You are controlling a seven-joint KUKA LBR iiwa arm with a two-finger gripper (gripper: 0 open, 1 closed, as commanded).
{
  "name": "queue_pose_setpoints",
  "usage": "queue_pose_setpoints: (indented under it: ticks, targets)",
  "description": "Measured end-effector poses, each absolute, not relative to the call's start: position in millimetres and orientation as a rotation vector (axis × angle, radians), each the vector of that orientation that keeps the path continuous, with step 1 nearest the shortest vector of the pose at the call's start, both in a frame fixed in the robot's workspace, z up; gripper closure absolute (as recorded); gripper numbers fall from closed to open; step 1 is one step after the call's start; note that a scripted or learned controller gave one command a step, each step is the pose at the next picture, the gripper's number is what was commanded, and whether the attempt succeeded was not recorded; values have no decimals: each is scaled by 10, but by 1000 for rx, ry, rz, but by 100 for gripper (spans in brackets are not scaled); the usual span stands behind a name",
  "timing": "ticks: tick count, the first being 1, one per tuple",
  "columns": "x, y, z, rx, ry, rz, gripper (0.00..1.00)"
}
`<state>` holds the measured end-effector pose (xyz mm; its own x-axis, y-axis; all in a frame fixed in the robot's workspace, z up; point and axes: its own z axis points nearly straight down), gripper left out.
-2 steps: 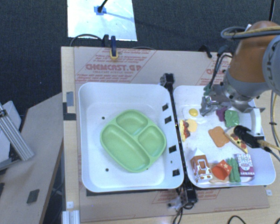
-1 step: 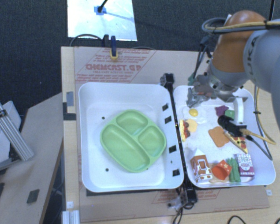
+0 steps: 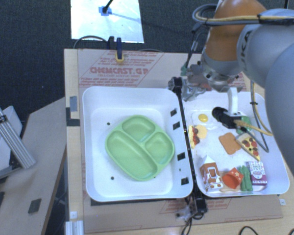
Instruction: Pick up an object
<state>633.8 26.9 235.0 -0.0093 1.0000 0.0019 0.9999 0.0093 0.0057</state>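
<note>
One green tray is lying in the left bin. The gripper, its state untellable, is hovering over the right bin's far-left corner; one egg, one pizza slice lying nearer.

Bright, even light falls from overhead. The two shallow white plastic bins come close to washing out, and a pale shiny sheet on the dark floor behind the tabletop glares almost white. Shadows are soft and short, a faint one under the light green divided plastic tray. The big grey arm at the right looks slightly soft. Overall the frame is low in resolution and somewhat grainy.
</note>
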Motion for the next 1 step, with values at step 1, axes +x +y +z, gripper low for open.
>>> queue_pose_setpoints:
  ticks: [1]
  targets:
    - [6539, 588, 2345, 2212, 2228, 6, 100]
